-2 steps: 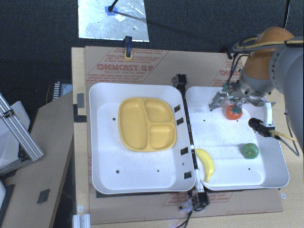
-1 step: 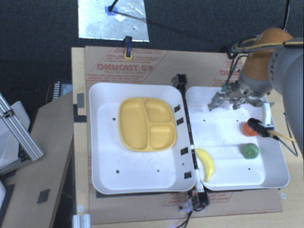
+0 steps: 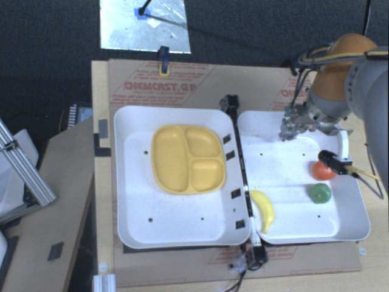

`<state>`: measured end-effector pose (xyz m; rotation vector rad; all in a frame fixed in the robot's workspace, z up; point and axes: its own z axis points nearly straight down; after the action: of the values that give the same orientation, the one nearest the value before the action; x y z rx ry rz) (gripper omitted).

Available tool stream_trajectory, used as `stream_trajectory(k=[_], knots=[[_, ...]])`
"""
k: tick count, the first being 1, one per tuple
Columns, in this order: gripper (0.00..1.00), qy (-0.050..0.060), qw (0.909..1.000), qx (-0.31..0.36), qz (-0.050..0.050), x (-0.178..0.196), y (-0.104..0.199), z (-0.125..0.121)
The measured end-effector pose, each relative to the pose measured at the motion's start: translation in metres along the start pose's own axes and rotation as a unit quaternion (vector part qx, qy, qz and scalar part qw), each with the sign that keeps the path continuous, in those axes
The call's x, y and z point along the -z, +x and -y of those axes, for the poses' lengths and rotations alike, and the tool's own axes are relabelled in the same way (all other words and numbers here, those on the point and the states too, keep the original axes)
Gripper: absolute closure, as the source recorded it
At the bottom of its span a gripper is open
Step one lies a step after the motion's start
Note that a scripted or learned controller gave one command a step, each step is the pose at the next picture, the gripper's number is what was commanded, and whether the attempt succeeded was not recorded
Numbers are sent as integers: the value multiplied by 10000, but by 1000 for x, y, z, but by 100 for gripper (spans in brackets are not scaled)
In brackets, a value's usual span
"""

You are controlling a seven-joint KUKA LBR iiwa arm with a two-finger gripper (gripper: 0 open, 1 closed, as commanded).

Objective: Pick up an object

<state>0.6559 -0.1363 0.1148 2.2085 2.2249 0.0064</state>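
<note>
Arm (image 3: 358, 84): grey, orange band above the wrist, reaching in from the right over the far part of the right bin.
Gripper (image 3: 290, 129): low over the right bin's far left area, fingers pointing down; too small and blurred to tell how far apart the fingers stand; nothing seen between them.
Right bin (image 3: 285, 233): white, shallow, beside the left bin, holding three items along its near and right parts.
Banana (image 3: 263, 209): yellow, curved, lying at the right bin's near left edge, just beside the divider between the bins, well apart from the gripper.
Tomato (image 3: 323, 171): red-orange, round, near the right wall of the right bin, touching or just beside a black part with a cable.
Black part (image 3: 331, 160): dark, short, over the tomato's far side; exact nature unclear.
Green item (image 3: 320, 193): round, green, just nearer the camera than the tomato, close to it but apart.
Left bin (image 3: 130, 224): white, shallow, left of the right bin.
Plate (image 3: 187, 159): yellow, three compartments, lying flat in the middle of the left bin.
Bench (image 3: 182, 81): brown board with red lettering under both bins.
Foil sheet (image 3: 144, 17): silvery square beyond the bench, blue mark on it.
</note>
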Motion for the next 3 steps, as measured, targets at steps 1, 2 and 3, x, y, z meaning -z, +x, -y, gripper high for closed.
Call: stream_trajectory(k=[1,2,3], knots=[[100,2,10000,-25,0,52,-10,-5],[100,12,10000,-12,-5,90,-10,-7],[100,29,10000,11,-16,85,46,-3]])
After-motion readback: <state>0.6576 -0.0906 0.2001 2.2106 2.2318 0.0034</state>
